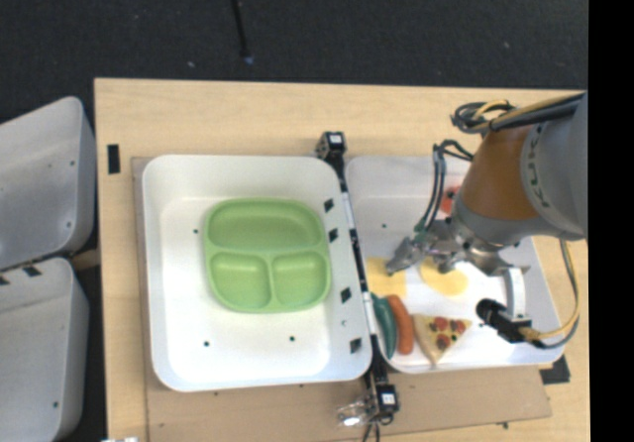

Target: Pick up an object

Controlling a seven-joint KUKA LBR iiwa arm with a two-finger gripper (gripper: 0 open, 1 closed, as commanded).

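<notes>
Wooden table (119, 123) carries two shallow white bins side by side. Left bin (168, 331) holds a green divided plate (265, 254) with three compartments, lying flat near the bin's middle. Right bin (396, 177) holds the small stuff plus the arm.

Grey arm (555, 172) with an orange band (495, 182) comes in from the right and covers much of the right bin's upper half. The hand (426, 254) sits low over the right bin, around its middle, pointed toward the left. Fingers blur into grey metal parts, so cannot tell whether they are apart or together, and nothing is seen between them.

Task things, all in the right bin: a yellow piece (386, 281) lies just left of and below the hand, very close to it, contact not clear. A second yellow piece (448, 281) lies just below the hand on the right. A red-orange sausage-shaped item (400, 321) lies toward the bin's front left, with a green item (382, 316) just beside it on the left, against the bin wall. A pizza slice (438, 333) lies right of the sausage, near the front rim. A small red bit (450, 200) peeks out beside the orange band.

Black cables (436, 182) hang along the arm. White panels (40, 182) stand off the table's left edge.
</notes>
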